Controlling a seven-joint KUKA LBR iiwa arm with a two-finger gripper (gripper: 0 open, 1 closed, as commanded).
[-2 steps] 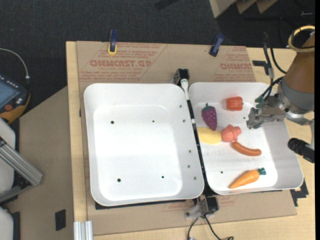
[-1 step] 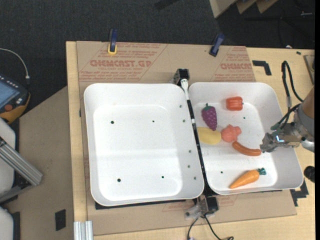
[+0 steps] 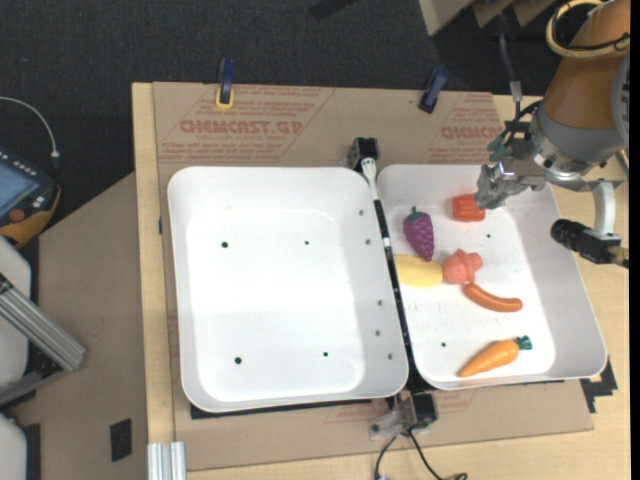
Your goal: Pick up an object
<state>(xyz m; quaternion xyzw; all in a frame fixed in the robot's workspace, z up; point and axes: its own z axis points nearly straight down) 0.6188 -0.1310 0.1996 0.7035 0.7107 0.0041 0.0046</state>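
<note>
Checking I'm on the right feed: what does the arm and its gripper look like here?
The arm has a rounded orange-tan section above a grey metallic wrist. The gripper is small, grey and metallic, with thin dark cables around it. A black cylindrical part sticks out beside the wrist.

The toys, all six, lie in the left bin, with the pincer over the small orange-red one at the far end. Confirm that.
Wrong bin. The camera view shows all six toys in the right bin: the grapes, the yellow piece, the pink piece, the sausage, the carrot and the small orange-red one. The pincer is indeed at that last one, at the far end.
</note>
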